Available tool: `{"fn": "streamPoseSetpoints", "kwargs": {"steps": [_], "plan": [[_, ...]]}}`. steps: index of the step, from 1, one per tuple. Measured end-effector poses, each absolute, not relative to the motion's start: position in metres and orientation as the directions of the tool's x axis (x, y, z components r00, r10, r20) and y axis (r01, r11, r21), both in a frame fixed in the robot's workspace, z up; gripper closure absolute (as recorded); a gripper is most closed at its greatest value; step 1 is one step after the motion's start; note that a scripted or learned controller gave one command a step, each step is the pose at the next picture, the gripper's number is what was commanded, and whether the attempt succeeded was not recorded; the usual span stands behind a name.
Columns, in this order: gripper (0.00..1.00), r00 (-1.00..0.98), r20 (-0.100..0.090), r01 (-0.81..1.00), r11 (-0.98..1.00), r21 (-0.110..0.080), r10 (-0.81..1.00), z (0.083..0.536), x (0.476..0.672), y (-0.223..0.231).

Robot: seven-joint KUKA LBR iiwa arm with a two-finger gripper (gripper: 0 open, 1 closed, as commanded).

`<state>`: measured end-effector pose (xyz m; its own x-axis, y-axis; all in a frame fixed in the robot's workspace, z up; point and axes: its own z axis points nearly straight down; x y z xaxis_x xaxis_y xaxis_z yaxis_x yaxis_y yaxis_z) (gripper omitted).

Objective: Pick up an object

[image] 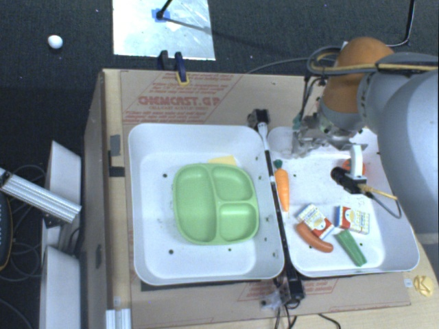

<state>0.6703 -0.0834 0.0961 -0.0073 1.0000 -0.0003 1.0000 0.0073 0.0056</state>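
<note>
two white bins [158, 266] on cardboard, orange carrot [281, 187] with green top, claw [302, 146] state unclear

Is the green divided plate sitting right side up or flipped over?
Right side up: the green divided plate lies flat in the left bin with its three compartments facing upward.

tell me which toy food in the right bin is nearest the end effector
The carrot, at the bin's left edge, lies closest to the end effector; the sausage lies farther forward.

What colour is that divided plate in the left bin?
Light green; the divided plate shows plainly in the camera view.
</note>
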Motion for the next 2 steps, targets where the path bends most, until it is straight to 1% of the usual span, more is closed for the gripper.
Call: {"fn": "streamPoseSetpoints", "kwargs": {"steps": [1, 2], "plan": [[0.0, -0.008, -0.001, 1.0, 0.008, 0.005, 1.0, 0.096, 0.67, -0.083], [0.0, -0.005, -0.001, 1.0, 0.005, 0.002, 1.0, 0.085, 0.669, -0.083]]}}
